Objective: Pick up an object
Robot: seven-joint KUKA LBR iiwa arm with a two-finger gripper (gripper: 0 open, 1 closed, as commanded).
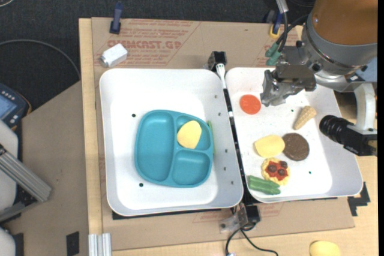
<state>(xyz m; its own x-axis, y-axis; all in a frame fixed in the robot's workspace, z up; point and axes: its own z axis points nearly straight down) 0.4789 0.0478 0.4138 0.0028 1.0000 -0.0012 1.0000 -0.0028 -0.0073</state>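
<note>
**End effector low over the right bin**

The end effector (271, 95) hangs in the upper part of the right bin (345, 186), just right of the orange-red disc (250, 104); its fingers look narrowly set, nothing visible between them.

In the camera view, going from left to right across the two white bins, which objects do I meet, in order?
Blue divided plate → yellow piece on it → orange-red disc → brown round cookie → cone. The other items in the right bin overlap in this order, so I leave them out.
</note>
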